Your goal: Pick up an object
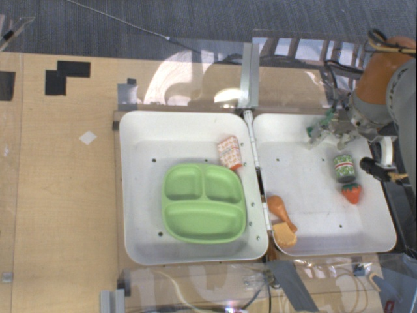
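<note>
My gripper (331, 134) hangs over the back of the right bin (306, 175), open, its fingers spread with nothing between them. Just in front of it, to the right, lies a small green can (343, 167). A red strawberry (352, 193) sits right next to the can. At the bin's front left corner are an orange drumstick-shaped piece (279, 207) and a tan piece (285, 235). In the left bin (140, 175) a green divided plate (204, 203) lies flat. A small pink-and-white packet (229, 152) rests behind the plate.
A raised divider (255, 175) separates the two bins. The grey arm with its orange band (381, 77) enters from the right, over the right bin's far corner. A metal post (249, 77) stands behind the bins. Bare wooden bench (58, 194) lies to the left.
</note>
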Motion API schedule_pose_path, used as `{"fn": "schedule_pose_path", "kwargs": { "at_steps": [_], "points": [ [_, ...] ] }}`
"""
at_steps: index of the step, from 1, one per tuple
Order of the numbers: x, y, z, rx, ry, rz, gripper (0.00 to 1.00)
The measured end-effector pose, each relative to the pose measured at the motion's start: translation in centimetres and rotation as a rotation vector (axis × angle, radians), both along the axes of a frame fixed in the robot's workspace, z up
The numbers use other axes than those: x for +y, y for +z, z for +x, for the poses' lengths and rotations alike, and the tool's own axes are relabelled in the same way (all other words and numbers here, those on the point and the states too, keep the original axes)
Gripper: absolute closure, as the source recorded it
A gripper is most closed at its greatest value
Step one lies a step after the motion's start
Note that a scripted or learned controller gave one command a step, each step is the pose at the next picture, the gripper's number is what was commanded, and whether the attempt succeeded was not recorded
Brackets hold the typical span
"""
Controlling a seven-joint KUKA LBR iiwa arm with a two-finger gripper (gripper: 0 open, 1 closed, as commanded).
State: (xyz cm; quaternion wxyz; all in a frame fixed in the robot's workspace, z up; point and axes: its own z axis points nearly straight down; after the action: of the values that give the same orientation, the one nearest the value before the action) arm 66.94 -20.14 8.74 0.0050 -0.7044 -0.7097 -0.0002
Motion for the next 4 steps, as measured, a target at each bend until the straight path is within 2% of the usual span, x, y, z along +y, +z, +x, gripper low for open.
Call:
{"fn": "schedule_pose_path", "kwargs": {
  "at_steps": [1,2,3,4],
  "points": [
    [-0.4,0.3,-6.1,-0.017,-0.003,-0.009,0.0],
    [3.3,0.2,-1.5,-0.001,-0.009,-0.009,0.0],
    [0.6,0.0,-0.4,0.034,0.001,0.021,0.0],
    [0.5,0.0,-0.4,0.029,0.006,0.014,0.0]
  ]
}}
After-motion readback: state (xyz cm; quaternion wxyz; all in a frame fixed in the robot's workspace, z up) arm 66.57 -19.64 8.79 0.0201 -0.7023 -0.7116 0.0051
